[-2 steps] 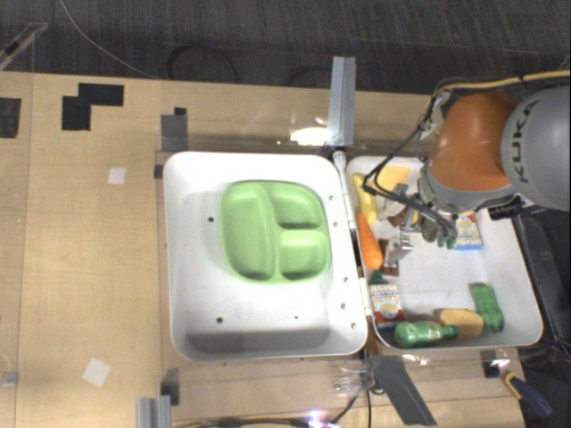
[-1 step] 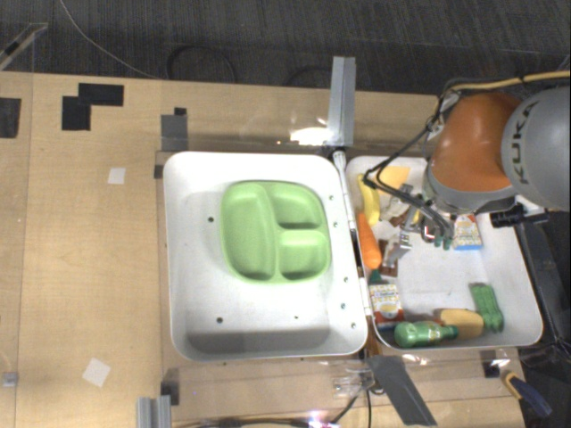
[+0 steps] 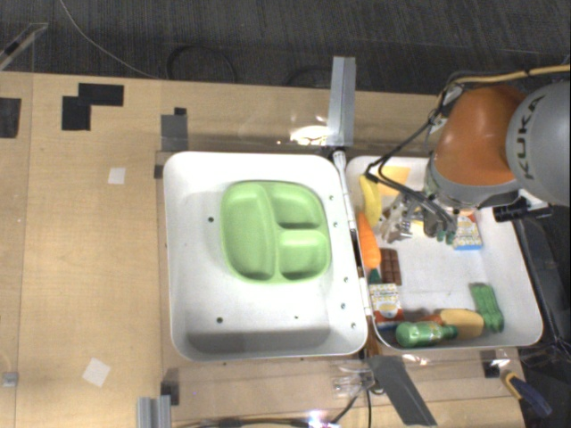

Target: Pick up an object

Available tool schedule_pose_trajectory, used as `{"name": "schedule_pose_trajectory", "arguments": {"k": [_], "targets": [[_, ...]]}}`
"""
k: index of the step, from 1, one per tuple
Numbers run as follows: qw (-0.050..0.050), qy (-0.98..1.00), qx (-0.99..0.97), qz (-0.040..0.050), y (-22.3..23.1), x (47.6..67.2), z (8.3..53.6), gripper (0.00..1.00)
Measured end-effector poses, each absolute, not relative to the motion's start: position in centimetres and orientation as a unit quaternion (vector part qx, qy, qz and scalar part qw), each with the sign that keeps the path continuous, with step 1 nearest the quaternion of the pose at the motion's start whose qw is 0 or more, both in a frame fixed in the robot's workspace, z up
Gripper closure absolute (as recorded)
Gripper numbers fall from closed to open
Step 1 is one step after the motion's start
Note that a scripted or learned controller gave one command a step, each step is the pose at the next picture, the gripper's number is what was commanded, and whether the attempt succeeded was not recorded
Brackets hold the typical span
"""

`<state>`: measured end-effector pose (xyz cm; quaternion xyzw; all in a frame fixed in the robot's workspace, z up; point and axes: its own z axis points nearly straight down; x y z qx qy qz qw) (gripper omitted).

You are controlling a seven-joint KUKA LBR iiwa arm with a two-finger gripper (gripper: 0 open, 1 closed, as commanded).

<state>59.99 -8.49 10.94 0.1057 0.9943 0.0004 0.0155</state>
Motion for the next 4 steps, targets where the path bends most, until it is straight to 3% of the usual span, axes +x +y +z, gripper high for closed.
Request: {"name": "schedule_pose_trajectory", "arguments": {"k": [1,4], "targets": [[0.014,0.994,0.105,0.0004,-8.5,59.9,10.9,0.0],[0.018,0.97,0.244,0.0025,-9.0,49.8,9.5,0.0]]}}
